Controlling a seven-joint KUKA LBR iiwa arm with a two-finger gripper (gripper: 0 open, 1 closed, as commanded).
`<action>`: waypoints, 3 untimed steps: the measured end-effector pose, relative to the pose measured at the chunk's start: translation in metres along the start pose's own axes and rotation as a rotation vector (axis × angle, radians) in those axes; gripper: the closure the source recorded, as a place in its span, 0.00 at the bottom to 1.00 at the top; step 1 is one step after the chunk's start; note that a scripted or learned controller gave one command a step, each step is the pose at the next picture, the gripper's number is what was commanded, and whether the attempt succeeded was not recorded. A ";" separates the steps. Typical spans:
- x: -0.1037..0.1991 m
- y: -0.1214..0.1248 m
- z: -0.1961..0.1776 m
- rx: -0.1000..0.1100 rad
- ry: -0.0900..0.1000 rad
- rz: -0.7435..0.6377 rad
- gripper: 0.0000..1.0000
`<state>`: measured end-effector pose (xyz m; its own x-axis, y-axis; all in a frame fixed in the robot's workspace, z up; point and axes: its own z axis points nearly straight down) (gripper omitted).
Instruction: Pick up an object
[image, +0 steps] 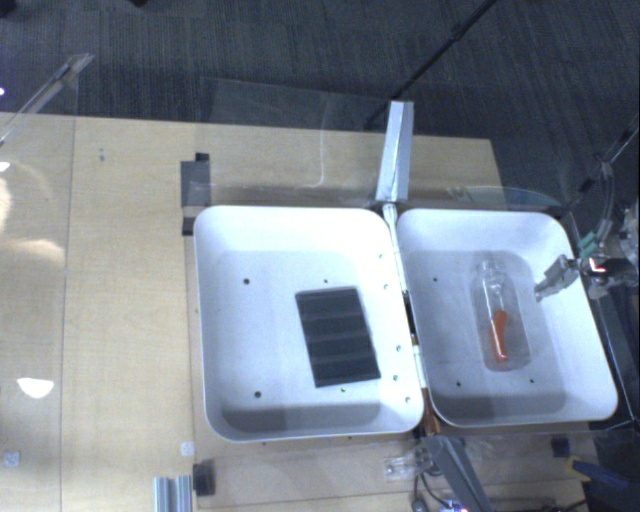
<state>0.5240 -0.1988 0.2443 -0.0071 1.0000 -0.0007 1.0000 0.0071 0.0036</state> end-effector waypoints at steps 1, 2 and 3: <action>-0.008 0.026 0.104 -0.027 -0.008 -0.051 0.00; 0.018 0.018 0.133 -0.008 -0.003 -0.173 0.00; 0.010 0.052 0.152 -0.014 -0.006 -0.314 0.00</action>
<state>0.5764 -0.1883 0.0922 -0.3156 0.9489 -0.0095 0.9487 0.3157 0.0160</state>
